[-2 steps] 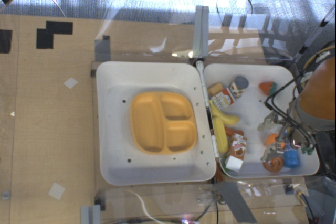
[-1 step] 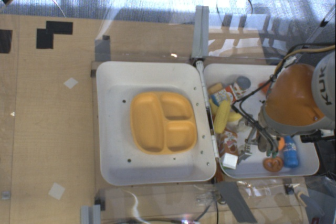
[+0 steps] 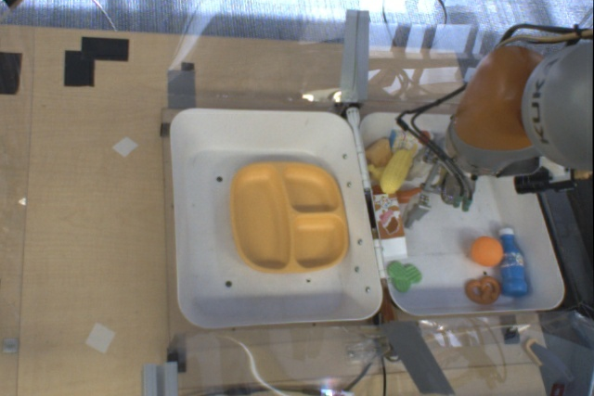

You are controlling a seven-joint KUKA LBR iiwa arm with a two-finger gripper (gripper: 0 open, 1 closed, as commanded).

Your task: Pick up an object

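My gripper (image 3: 436, 199) hangs over the upper left part of the right bin (image 3: 548, 241), below the grey arm's orange band. Its fingers stand apart, open, with only the white bin floor between them. Just left of it lie a yellow corn cob (image 3: 396, 170) and a smaller yellow-orange piece (image 3: 378, 150). A red and white packet (image 3: 389, 220) lies below those, against the bin's left wall. An orange ball (image 3: 485, 250), a blue bottle (image 3: 513, 262) and a brown ring-shaped piece (image 3: 482, 289) sit at the front right. A green piece (image 3: 404, 274) lies at the front left.
The left bin (image 3: 200, 199) holds a yellow divided plate (image 3: 288, 216) in its middle. A grey divider post (image 3: 355, 60) rises between the bins at the back. Black cables (image 3: 422, 121) loop off the wrist over the right bin's back edge.
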